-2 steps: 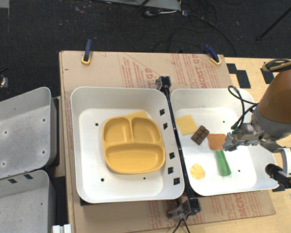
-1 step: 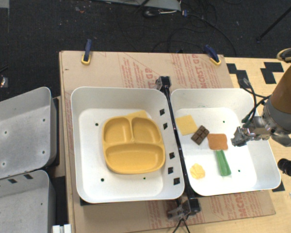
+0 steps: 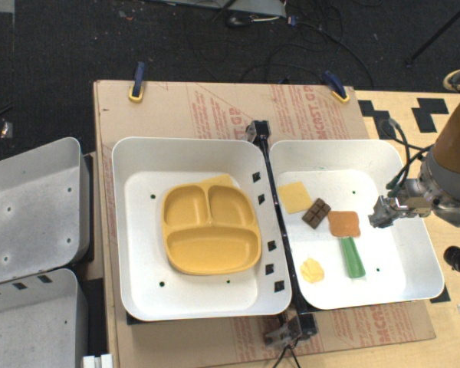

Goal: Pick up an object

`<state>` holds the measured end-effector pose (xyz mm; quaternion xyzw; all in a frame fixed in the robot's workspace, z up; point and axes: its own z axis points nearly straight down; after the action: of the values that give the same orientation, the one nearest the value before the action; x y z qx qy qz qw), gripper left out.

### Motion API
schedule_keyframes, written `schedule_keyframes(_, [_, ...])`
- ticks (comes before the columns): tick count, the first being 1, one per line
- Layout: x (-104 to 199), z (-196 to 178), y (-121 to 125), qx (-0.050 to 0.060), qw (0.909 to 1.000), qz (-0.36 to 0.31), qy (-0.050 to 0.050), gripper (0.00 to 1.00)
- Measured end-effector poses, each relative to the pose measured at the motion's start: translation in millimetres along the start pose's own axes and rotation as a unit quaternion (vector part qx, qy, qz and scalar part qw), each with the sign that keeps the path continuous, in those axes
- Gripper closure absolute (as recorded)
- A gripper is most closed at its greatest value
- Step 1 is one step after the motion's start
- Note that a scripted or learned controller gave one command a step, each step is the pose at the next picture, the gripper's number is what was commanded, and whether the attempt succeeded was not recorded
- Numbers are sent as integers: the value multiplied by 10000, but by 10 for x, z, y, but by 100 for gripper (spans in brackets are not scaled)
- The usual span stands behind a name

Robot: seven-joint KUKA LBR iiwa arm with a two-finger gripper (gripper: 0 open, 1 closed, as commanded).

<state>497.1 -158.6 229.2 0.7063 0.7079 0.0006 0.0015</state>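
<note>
Since the grey two-finger gripper hangs over the right white bin near its right edge, I'd go for the nearest piece, the flat orange-brown toy slice mid-bin touching the green stick's top end; come straight down.

Two white bins on the bench, arm entering from the right.

The left bin holds a yellow divided tray. The right bin holds a pale yellow square, a brown chocolate piece, an orange-brown slab, a green stick touching the slab's lower edge, and a small yellow lump. The gripper sits above the right bin's right side, just beside the slab, apart from it.
</note>
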Motion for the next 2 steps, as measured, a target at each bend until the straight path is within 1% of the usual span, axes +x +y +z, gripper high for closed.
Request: schedule_keyframes(2, [1173, 91, 245, 13, 10000, -19, 9, 100])
